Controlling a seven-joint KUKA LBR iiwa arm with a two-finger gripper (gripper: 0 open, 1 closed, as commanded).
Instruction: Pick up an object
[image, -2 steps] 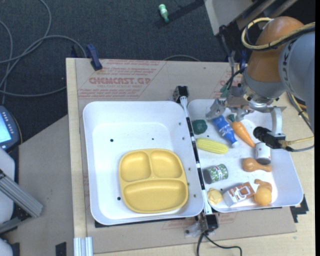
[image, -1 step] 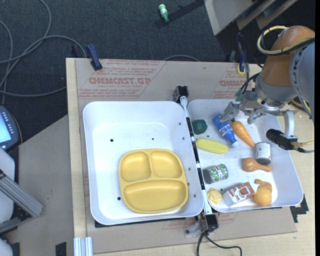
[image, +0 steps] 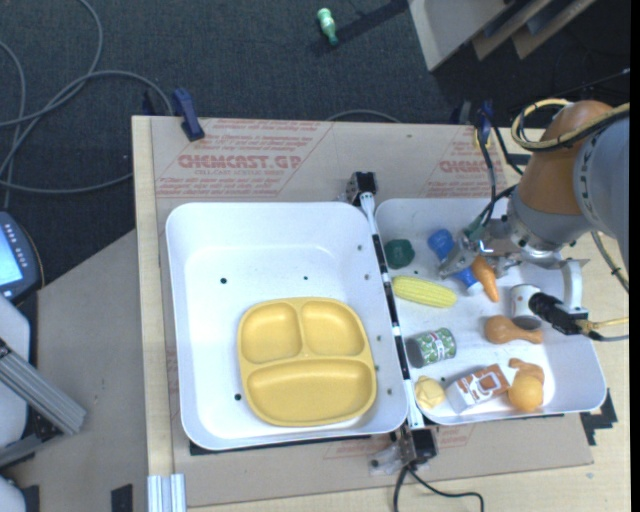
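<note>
— Camera view, item one: where do you have the gripper (image: 470, 258)?

— I log it low in the right bin (image: 590, 375), at the carrot (image: 486, 278), corn cob (image: 425, 292) alongside. Approach step; next needs a clean close and lift.

— Jaws?

— Cannot tell; wrist hides them.

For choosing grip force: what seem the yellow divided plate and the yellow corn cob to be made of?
Yellow divided plate: probably moulded plastic, smooth and slightly glossy, with soft highlights on its three compartments. Yellow corn cob: likely a plastic or rubber toy; uniform colour, faint kernel texture.
</note>
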